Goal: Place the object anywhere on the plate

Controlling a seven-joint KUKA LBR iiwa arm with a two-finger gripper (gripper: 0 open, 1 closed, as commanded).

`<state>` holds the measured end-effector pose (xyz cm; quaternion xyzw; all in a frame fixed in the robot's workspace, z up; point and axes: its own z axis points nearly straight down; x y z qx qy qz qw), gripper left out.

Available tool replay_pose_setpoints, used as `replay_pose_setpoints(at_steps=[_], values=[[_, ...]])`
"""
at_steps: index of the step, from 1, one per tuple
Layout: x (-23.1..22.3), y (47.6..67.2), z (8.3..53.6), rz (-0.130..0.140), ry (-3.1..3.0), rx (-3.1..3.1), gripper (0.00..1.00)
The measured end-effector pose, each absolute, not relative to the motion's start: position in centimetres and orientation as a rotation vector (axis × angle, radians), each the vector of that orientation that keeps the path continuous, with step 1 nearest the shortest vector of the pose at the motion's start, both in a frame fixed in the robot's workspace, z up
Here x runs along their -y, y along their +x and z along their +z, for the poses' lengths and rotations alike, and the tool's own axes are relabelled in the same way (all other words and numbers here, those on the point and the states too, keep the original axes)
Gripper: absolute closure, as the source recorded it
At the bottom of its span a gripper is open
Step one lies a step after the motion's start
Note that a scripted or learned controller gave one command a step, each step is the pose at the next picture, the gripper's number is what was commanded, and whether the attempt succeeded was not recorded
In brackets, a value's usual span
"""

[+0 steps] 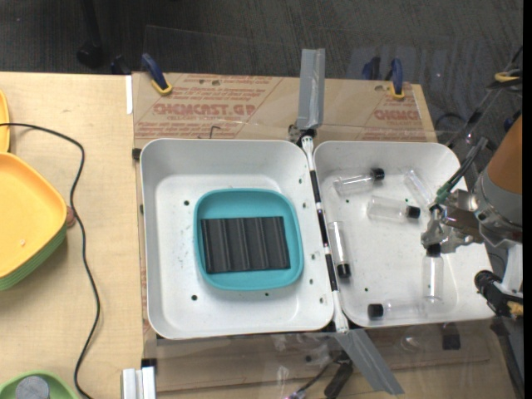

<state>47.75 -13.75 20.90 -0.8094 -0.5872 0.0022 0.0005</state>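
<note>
Presently the arm [503,181] reaches in from the right edge and its gripper [435,233] sits low over the right bin [399,152], near that bin's right wall. Whether the gripper is spread or closed cannot be told; the metal parts blur together at this size, and nothing is plainly seen between them.

Right bin contents: several clear vials with black caps. One vial [359,180] lies near the top, another [393,212] lies mid-bin, a third [337,249] lies along the left wall, a fourth [433,278] stands lengthwise just below the gripper, and one [399,310] lies along the bottom edge. The vial just below the gripper appears the likely target; contact is not confirmed.

Left bin [162,248]: holds the teal plate [247,241], with a dark ribbed insert [246,243] at its centre. No vial lies on it.

Assessment: the pick step is in hand; placement is not yet done. The next move calls for a firm close on one vial, a lift above the divider [320,214] between bins, travel left, and release over the plate. Clear round vials may roll or slip.
</note>
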Motion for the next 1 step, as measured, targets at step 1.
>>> replay_pose_setpoints(at_steps=[1], values=[[13.75, 47.75, 20.90, 0.007, -2.542, 1.844, 0.00]])
